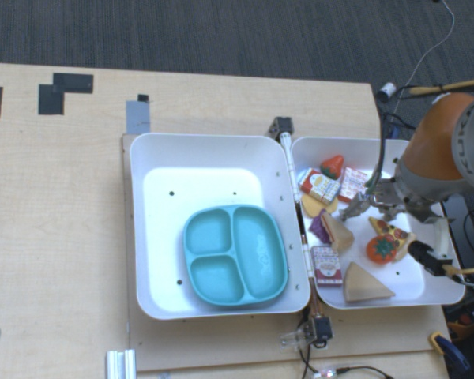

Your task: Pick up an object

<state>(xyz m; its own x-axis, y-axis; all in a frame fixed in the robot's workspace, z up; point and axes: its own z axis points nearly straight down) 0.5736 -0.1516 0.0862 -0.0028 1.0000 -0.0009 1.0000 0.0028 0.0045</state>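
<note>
The end effector [362,202] hangs over the right white bin [438,290], fingers spread and holding nothing, just above a tan wedge-shaped toy block [337,234] near the bin's left wall.

A blue divided plate [235,254] lies in the left bin [154,164]. Right of that plate, the other bin [450,290] holds toy food (strawberry [332,166], tomato [383,249], tan wedge [365,284], small cartons [326,264]). The gripper [362,204] hangs over them, nearer the plate than the tomato.
</note>
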